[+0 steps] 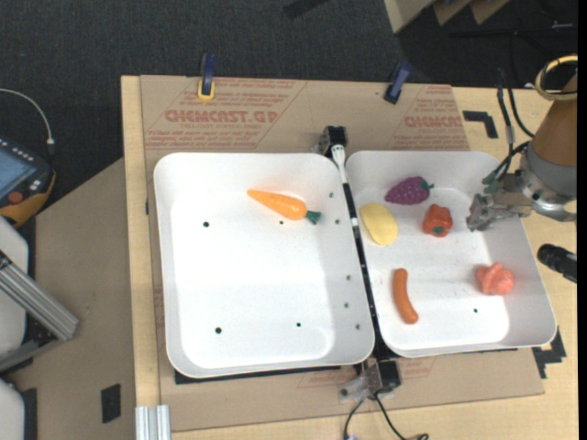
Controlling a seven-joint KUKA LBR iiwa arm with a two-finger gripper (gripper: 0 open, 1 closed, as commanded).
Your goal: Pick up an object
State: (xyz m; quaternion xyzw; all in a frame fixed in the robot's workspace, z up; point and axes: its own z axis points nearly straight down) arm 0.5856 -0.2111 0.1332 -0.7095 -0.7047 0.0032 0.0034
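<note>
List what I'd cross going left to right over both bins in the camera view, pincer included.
carrot → lemon → sausage → red pepper → pincer. The grapes sit above the lemon and sausage span, and the pink piece lies under the pincer's column, so both are left out.

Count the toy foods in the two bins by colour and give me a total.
Orange: 2, the carrot and the sausage
Purple: 1, the grapes
Yellow: 1, the lemon
Red: 1, the pepper
Pink: 1, the pink lump
Total: 6
</note>
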